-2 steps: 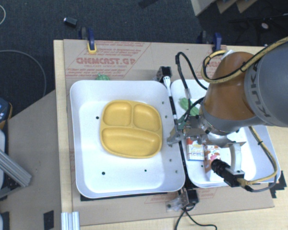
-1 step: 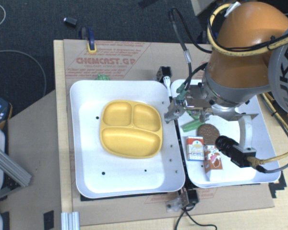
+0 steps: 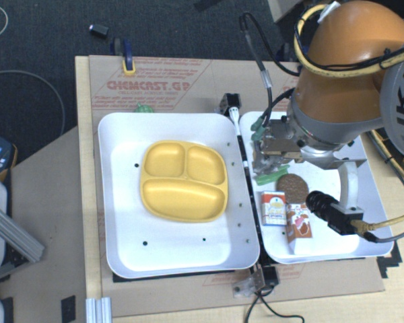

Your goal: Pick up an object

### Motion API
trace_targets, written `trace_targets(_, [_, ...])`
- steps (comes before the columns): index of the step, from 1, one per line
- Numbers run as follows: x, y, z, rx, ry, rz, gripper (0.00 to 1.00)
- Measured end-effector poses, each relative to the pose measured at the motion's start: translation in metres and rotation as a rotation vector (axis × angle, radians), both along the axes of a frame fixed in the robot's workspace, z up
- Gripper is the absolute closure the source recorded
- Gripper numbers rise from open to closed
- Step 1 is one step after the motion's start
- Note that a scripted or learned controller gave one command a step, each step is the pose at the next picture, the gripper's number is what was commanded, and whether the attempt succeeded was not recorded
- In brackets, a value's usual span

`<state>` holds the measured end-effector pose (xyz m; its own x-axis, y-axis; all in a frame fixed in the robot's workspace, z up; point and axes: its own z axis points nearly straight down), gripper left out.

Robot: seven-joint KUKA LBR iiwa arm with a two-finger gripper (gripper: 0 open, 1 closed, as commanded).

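Note:
My gripper is low over the left side of the right bin, close to the wall shared with the left bin. A green item lies directly under it, partly hidden; I cannot tell whether the two touch. A brown round disc sits just right of the green item. Nearer the front lie a small orange-and-white box and a red-brown packet. The arm's grey and orange body hides the back of this bin.
The left bin holds a yellow divided plate near its middle. A white curved piece stands at the right of the right bin. Cables run along the divider and behind the bins.

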<state>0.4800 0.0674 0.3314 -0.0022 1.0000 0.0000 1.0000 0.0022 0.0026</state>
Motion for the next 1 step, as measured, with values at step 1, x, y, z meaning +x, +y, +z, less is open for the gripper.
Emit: trace_targets(1, [0.0000, 0.0089, 0.0605, 0.002, -0.005, 0.000, 1.00])
